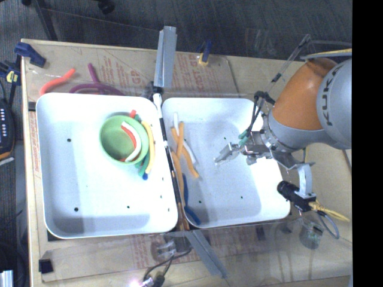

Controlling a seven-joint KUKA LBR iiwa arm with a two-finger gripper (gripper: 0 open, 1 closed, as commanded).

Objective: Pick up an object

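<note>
The claw [226,153] hangs over the right bin [206,109], a little right of the frame's centre, reaching in from the grey arm [311,115] with its orange band at the right edge. Its metal tips point toward the left and sit above the bare white floor of that bin. Whether the claw is spread or clenched cannot be told from this view, and nothing can be seen between its tips.

The nearest things to pick lie along the left wall of the right bin: a few orange sticks [179,143] and a pale stick [187,154] crossing one another, well to the left of the claw and apart from it. A blue piece [187,203] lies lower down by the same wall, near the bin's bottom left corner.

In the left bin [90,190], toward its upper right part, sits a green bowl [119,139] with a red and white piece inside it, and a yellow strip [151,148] curves along the bowl's right side.
</note>
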